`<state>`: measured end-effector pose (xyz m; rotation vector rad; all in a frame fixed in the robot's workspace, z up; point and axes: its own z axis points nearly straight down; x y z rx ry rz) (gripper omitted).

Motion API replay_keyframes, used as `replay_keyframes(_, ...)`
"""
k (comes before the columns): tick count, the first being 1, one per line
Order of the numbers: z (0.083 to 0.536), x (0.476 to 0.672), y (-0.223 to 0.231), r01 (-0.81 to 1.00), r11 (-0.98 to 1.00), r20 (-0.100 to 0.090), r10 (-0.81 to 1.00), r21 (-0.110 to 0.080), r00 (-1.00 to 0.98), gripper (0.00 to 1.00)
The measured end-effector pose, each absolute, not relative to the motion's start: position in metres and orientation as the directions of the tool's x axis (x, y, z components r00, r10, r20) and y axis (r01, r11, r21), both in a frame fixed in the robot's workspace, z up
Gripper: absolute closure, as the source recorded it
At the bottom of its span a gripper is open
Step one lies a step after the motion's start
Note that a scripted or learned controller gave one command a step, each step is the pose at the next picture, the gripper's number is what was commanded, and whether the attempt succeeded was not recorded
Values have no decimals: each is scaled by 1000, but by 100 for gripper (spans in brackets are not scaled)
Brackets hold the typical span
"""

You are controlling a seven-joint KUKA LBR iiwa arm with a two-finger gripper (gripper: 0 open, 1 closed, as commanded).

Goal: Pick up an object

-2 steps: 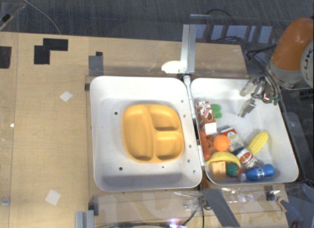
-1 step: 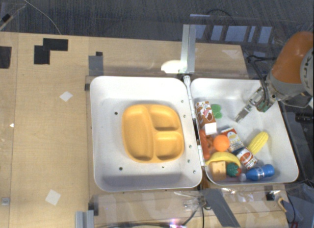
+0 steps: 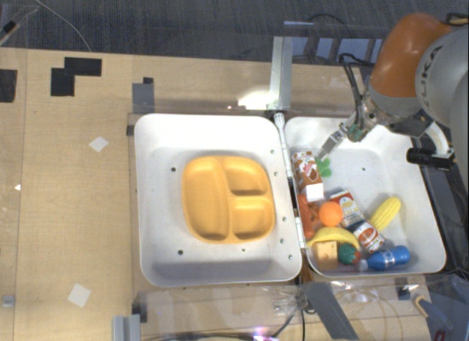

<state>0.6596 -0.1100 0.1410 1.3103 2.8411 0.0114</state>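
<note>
tool (image 3: pixel 331 144) over the right bin's (image 3: pixel 410 171) upper left, can't tell its state, nothing visibly held. Just below its tip: small green item (image 3: pixel 323 165) and red-brown carton (image 3: pixel 305 166). Further down: orange (image 3: pixel 330 213), corn cob (image 3: pixel 386 213), banana (image 3: pixel 334 238), blue bottle (image 3: pixel 388 258). Left bin (image 3: pixel 157 185) holds yellow divided tray (image 3: pixel 227 198)

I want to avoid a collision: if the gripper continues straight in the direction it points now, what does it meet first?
Probably the small green object beside the carton in the right bin; the gripper points down-left at it, though depth is unclear.
</note>
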Motion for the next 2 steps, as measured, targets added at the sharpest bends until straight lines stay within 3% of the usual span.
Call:
replay_keyframes(1,93,669,-156,914,405,7,914,6,-405,0)
replay_keyframes(2,93,659,-123,980,198,-5,980,18,-198,0)
